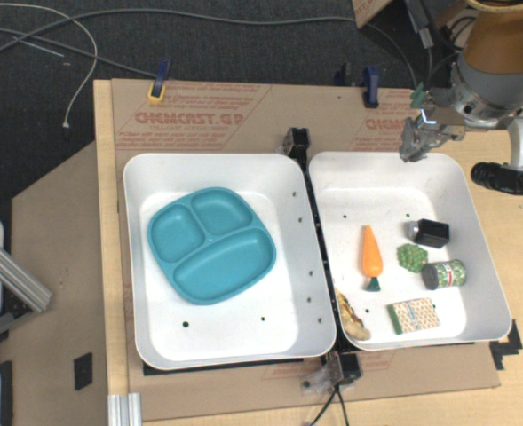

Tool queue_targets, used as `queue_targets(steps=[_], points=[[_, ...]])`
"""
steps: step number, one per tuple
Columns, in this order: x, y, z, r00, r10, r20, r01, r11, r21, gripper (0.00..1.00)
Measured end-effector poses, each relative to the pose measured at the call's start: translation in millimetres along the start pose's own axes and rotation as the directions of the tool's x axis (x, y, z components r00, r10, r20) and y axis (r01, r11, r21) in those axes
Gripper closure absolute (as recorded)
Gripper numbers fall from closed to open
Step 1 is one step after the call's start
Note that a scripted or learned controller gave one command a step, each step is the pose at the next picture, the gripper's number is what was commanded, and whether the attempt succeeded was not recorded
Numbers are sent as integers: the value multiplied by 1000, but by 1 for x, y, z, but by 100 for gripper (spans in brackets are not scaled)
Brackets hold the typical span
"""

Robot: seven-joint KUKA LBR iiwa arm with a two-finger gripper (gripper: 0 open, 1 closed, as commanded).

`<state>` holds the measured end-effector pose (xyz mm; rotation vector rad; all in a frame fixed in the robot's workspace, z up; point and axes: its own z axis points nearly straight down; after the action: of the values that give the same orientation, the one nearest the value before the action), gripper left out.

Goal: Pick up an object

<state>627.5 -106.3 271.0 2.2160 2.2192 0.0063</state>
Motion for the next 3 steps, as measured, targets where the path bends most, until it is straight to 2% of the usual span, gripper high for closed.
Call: queue_targets(steps=[1, 3], points=[[45, -31, 0, 1000, -2, -3, 2, 1000, 10, 100], [138, -74, 36, 1000, 0, -2, 0, 1000, 10, 100]])
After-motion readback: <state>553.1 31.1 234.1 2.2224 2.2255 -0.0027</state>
